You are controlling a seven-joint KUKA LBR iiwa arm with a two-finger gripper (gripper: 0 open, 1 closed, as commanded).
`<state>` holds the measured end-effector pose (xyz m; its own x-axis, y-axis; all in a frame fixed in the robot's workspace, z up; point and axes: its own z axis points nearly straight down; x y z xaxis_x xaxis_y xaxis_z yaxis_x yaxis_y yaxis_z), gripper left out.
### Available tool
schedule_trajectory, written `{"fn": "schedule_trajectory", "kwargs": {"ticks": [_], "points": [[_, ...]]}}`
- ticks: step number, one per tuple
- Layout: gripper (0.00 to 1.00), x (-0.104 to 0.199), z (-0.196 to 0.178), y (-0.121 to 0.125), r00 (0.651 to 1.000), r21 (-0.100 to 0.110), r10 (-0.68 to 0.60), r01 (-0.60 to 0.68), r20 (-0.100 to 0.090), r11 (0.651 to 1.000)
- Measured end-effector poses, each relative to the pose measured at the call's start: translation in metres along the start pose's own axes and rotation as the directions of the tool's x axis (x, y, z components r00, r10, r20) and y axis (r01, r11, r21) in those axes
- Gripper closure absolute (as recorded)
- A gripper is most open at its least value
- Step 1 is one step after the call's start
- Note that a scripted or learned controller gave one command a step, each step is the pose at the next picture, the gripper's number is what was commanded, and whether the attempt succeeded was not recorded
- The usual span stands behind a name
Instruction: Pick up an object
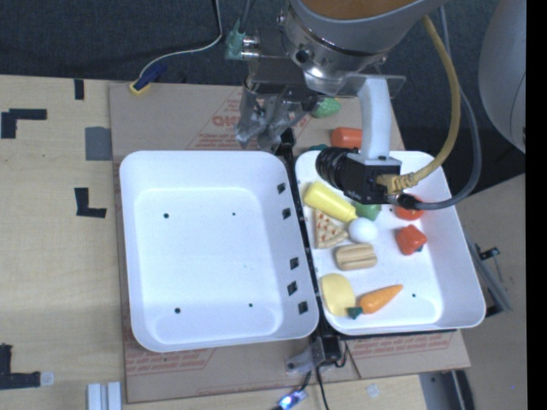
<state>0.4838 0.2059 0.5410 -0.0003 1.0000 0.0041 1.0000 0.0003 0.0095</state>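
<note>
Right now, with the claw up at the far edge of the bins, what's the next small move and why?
Probably shift the claw toward the near side and over the right bin, since it hangs above the bins' far rims near the divider, with no toy under it. The corn, egg and carrot all lie in that bin, so that is where a descent could meet something.

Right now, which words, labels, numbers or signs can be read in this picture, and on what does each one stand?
Red printing on the brown cardboard sheet behind the left bin: blurred and partly hidden by the gripper, not readable.
Red printing on the cardboard's front edge below the right bin: too small to read.
Nothing else carries text.
</note>
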Motion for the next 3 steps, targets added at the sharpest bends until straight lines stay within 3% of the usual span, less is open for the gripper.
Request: {"fn": "schedule_trajectory", "kwargs": {"ticks": [1, 2, 3], "points": [[1.00, -0.086, 0.006, 0.000, 1.000, 0.011, 0.007, -0.007, 0.005, 1.000], [0.00, -0.082, 0.006, 0.000, 1.000, 0.011, 0.000, 0.000, 0.004, 1.000], [1.00, -0.081, -0.004, 0.000, 1.000, 0.011, -0.001, 0.001, 0.005, 1.000]]}}
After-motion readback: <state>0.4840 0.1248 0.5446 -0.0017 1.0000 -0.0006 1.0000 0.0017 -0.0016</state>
